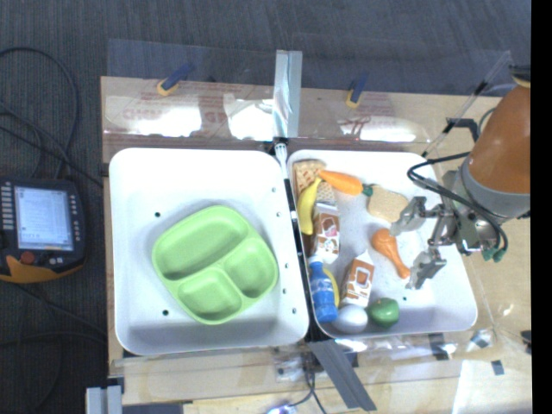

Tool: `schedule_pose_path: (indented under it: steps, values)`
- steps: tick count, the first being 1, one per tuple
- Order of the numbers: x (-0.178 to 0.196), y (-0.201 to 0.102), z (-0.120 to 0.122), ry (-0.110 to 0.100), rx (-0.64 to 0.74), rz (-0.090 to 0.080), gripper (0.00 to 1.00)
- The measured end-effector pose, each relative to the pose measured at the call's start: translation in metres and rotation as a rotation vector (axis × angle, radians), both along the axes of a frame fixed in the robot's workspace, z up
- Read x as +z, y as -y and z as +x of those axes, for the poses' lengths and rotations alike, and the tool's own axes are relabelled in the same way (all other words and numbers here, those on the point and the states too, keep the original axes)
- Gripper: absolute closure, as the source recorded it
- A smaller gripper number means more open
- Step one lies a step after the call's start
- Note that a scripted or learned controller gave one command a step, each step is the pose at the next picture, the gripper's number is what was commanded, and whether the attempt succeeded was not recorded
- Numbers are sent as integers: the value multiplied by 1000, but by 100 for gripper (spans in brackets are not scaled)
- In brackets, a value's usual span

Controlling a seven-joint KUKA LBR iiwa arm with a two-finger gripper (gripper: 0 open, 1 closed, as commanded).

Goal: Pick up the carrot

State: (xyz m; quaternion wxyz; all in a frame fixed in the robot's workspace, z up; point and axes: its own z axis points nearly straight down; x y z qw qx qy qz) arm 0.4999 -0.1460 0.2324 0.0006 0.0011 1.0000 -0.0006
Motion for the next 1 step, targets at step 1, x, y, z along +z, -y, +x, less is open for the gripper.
schedule_pose_path:
  steps: [1]
  values:
    - [-125,32,36,-11,218,6,0]
